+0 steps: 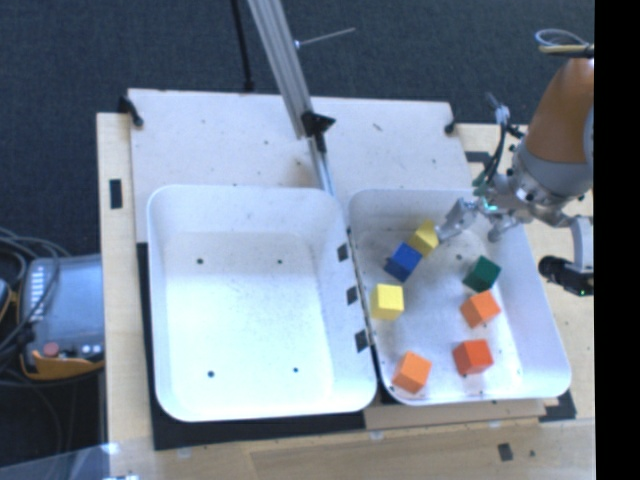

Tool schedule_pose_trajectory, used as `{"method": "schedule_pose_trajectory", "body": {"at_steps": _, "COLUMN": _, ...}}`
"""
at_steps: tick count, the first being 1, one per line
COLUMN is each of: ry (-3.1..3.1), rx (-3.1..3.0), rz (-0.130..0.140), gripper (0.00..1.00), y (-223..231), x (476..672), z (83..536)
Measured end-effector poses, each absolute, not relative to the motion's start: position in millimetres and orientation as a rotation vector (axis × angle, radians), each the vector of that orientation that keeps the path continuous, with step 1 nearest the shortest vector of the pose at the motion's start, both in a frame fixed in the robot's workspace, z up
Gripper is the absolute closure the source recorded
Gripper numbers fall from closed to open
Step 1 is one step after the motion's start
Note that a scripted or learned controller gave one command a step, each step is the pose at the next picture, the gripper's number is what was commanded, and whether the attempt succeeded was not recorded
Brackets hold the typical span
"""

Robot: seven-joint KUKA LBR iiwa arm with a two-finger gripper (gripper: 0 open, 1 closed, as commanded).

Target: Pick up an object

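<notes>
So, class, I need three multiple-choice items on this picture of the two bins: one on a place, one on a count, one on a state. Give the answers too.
1. Which bin holds the blocks?
A. the left bin
B. the right bin
C. both bins

2. How many blocks are yellow?
A. one
B. two
C. four

3. How does the green block lie with respect to the others?
A. stacked on an orange block
B. leaning on the blue block
C. on the bin floor, just above an orange block in the picture

Answers:
1 B: all seven blocks lie in the right bin, under the gripper.
2 B: one yellow block lies near the bin's left wall and another yellow block beside the blue block.
3 C: the green block rests on the floor by the orange block.
</notes>
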State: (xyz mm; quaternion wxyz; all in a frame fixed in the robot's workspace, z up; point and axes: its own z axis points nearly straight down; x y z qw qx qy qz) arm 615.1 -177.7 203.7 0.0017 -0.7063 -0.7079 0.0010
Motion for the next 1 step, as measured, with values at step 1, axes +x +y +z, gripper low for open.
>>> {"method": "schedule_pose_trajectory", "body": {"at_steps": 1, "ry": -2.227, "rx": -2.218, "rz": 0.001, "gripper": 0.00, "y": -177.9, "x": 616.1, "z": 206.4}}
